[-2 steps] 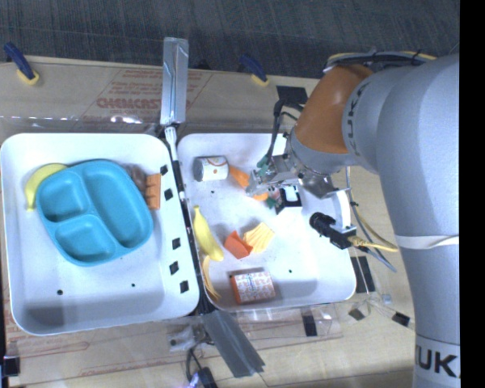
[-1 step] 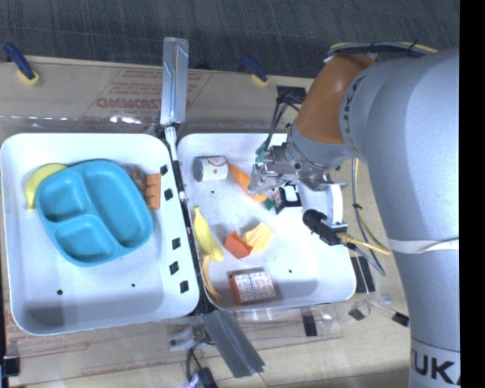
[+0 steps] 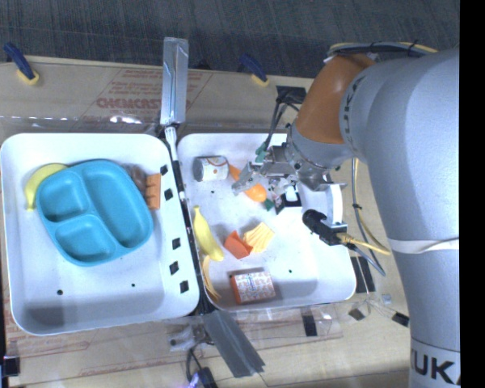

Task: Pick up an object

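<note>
1. The hand (image 3: 263, 183) sits low in the right bin (image 3: 323, 285), above an orange piece (image 3: 257, 192) beside the small can (image 3: 211, 168).
2. Whether its grip is spread cannot be told.
3. It should centre over the piece, then lift straight.

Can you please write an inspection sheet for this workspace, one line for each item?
Surface: two white bins, left bin and right bin, on a bench.
Job's things: in the right bin, small can, orange piece, banana, red block, labelled can.
Clutter: blue divided tray in the left bin.
Hand: hand low over the orange piece; grasp not confirmed.
Cables: yellow wires beside the arm.
Surroundings: blue clamps on the bench edge.
</note>
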You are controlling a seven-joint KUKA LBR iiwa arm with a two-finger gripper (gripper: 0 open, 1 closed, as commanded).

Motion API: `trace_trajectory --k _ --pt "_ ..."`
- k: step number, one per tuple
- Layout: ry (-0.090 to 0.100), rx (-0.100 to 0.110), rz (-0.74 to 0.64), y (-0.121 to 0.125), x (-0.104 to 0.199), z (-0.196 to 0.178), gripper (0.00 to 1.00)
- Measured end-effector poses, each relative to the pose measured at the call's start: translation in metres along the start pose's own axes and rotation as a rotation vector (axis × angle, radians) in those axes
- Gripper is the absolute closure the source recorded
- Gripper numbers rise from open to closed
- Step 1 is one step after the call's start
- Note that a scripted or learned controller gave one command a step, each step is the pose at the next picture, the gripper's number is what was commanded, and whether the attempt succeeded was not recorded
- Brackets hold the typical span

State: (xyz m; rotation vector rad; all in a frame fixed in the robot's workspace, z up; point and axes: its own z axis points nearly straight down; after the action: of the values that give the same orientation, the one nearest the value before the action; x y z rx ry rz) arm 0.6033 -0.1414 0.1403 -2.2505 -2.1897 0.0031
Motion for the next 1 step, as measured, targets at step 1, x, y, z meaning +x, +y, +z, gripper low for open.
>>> trace_trajectory --k 1 --pt "0.002 0.004 -0.097 0.0073 0.0039 0.0502 0.00"
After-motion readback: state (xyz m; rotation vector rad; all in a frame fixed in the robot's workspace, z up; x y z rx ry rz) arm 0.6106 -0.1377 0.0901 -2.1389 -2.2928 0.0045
